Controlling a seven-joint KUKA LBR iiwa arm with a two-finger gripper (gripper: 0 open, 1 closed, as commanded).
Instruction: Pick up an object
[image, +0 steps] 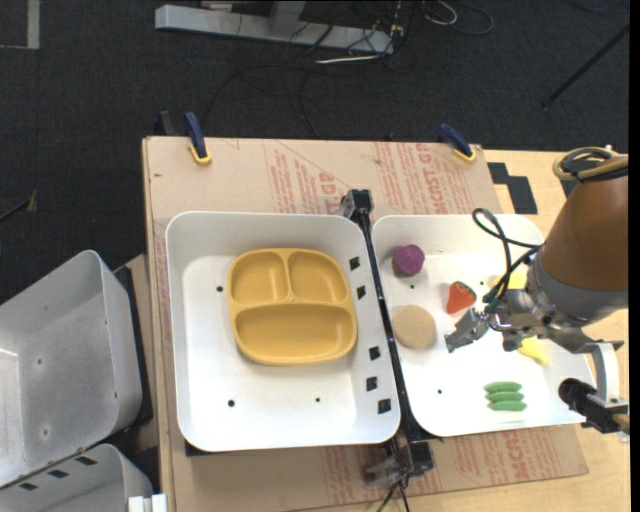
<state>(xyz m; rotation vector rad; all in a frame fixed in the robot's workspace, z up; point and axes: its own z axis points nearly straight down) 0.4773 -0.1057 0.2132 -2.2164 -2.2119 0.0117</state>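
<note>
On the left of the worktop (260, 175) sits the left bin (200, 400), holding a yellow divided tray (293, 305) with three compartments, lying flat near the bin's middle. The right bin (440, 400) carries the small things: a purple round piece (408, 260) near its far edge, a tan round disc (415, 326) close to the divider between the bins, a red strawberry-like piece (460, 297) between them and a little right, and green pea pods (505, 396) toward the near edge. A yellow piece (535, 350) peeks out beside the arm's wrist.

The claw (470, 328) hangs low over the right bin, its dark fingers pointing left. Nothing can be seen between them, but whether they are spread or closed I cannot tell. The tan disc lies just to the claw's left, the nearest candidate; being round and flat-looking, it offers no long axis, so any approach angle would likely do. The strawberry piece is just beyond the claw, toward the far side
</note>
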